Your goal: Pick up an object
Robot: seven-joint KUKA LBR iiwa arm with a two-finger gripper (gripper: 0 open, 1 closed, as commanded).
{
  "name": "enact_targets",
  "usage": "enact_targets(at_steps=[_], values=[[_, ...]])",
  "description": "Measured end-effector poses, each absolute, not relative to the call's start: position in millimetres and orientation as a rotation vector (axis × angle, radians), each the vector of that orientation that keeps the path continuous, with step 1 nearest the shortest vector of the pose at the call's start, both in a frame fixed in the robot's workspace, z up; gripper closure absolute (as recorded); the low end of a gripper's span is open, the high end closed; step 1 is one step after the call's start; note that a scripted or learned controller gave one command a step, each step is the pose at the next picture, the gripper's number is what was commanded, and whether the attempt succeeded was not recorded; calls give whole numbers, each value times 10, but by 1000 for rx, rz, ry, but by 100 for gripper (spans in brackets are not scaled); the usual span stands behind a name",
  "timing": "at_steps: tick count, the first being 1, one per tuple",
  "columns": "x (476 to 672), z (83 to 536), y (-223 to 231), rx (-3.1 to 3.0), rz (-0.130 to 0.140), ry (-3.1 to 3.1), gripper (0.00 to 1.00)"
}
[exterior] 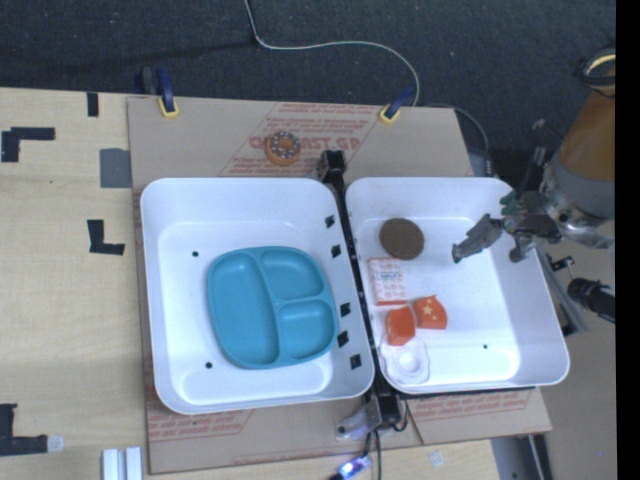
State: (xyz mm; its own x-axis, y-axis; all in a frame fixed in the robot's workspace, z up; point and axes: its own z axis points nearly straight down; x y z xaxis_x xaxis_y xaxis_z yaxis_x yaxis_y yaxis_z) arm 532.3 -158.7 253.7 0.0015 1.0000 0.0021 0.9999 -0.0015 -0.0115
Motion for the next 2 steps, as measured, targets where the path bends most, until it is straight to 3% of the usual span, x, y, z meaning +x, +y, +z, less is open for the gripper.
enact_targets(at_steps=[1,2], values=[[5344,2587,-1585,-2219,2,-2222,0],[5316,2150,-1561,-2218,6,-2220,0]])
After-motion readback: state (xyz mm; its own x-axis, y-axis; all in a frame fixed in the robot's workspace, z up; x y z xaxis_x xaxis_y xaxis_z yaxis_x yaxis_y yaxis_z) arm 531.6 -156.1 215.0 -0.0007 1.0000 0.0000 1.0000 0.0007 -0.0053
